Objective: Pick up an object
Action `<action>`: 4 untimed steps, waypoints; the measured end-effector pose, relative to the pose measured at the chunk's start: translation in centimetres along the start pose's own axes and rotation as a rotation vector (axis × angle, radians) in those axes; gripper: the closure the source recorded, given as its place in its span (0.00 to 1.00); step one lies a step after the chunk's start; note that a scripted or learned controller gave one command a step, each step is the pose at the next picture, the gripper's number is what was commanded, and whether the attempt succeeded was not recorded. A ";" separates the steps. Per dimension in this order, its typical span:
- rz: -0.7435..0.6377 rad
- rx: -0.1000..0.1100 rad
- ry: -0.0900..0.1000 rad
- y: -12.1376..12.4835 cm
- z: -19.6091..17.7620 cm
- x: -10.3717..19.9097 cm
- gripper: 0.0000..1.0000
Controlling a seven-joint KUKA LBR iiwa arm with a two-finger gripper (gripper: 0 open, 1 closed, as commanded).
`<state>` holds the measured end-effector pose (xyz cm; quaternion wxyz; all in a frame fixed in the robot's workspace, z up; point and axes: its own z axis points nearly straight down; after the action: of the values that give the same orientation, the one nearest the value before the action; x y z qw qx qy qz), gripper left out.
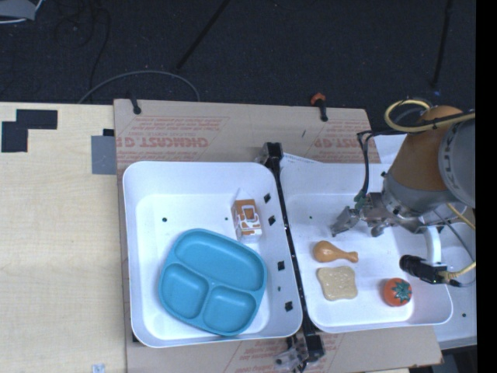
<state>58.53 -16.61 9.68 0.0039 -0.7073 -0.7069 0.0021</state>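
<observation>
The pale wooden tabletop [54,247] carries a brown cardboard sheet [233,134] printed with red lettering that reads upside down and is too faint to spell out with certainty. On the cardboard sit two shallow white bins side by side, touching along a black clipped seam.

The left bin [147,193] holds two things. The larger is one blue plate [211,280] with three compartments, lying tilted in the near half of the bin. Behind it, just beside the plate's far edge, stands one small white and orange carton [247,218]; its print is too small to read.

The right bin [326,181] holds three toy foods, all in its near half. One tan slice of bread [338,283] lies flat, one orange chicken drumstick [335,252] lies just behind it, and one red tomato [397,291] with a green top sits well to the right.

The grey arm [435,169] reaches in over this bin. Its gripper [354,221] hangs near the drumstick, behind it; the fingers look spread apart, with nothing between them.
</observation>
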 end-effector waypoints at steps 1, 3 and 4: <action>0.003 -0.004 -0.001 0.1 -1.4 -0.2 1.00; -0.002 -0.013 -0.004 0.1 -13.7 0.4 1.00; -0.002 -0.009 -0.003 0.1 -16.8 0.3 1.00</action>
<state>58.75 -16.39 26.45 -0.0003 -0.7066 -0.7077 -0.0002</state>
